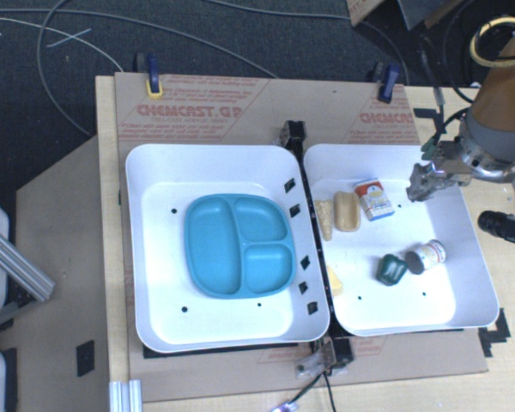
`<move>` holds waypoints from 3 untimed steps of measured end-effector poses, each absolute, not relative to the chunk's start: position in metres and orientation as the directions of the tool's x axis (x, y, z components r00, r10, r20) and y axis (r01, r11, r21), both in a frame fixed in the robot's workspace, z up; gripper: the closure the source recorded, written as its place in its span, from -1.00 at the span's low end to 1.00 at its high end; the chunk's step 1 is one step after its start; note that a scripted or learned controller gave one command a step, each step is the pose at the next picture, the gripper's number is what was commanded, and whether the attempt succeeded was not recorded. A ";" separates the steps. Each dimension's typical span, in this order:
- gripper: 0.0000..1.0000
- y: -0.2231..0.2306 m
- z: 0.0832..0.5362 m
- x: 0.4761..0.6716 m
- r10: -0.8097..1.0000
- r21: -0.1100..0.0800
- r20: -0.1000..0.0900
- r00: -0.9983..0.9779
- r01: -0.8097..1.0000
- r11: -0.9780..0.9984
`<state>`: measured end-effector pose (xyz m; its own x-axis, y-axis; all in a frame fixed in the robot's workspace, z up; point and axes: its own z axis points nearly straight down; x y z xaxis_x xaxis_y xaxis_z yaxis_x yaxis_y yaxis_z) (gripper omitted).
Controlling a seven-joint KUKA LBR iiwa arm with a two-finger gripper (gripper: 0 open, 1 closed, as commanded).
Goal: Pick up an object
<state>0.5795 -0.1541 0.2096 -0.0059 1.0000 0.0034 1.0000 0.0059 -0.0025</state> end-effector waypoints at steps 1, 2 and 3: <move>1.00 -0.097 0.216 0.562 1.000 -0.003 0.003 -0.005 1.000 0.005; 1.00 -0.046 0.228 0.554 1.000 -0.002 0.003 -0.006 1.000 0.006; 1.00 0.018 0.225 0.545 1.000 -0.003 0.003 -0.006 1.000 0.006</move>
